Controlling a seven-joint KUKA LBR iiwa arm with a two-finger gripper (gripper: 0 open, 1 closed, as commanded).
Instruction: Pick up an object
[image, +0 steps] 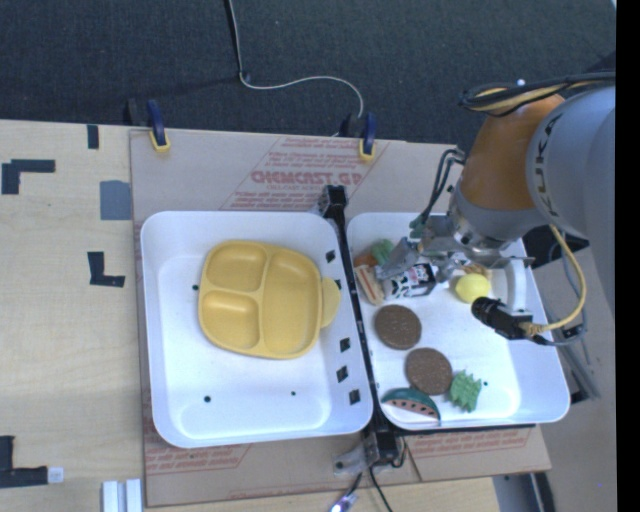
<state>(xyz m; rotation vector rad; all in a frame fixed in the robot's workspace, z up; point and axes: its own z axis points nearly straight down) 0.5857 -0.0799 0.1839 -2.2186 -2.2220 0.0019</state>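
Observation:
My gripper (412, 272) hangs low over the upper part of the right bin (540, 385), just above a brown round patty (398, 326). A sandwich-like toy (369, 283) and a small green piece (381, 250) lie right at its left side. A yellow ball (471, 288) sits to its right. Further toward the front lie a second brown patty (429, 369), a green leafy piece (465, 389) and a watermelon slice (412, 405). Nothing shows clearly between the fingers.
The left bin (170, 330) holds a yellow divided plate (265, 297). A black divider (350, 320) runs between the two bins. The grey arm with its orange band (505, 150) covers the right bin's far right corner. Cardboard lies under both bins.

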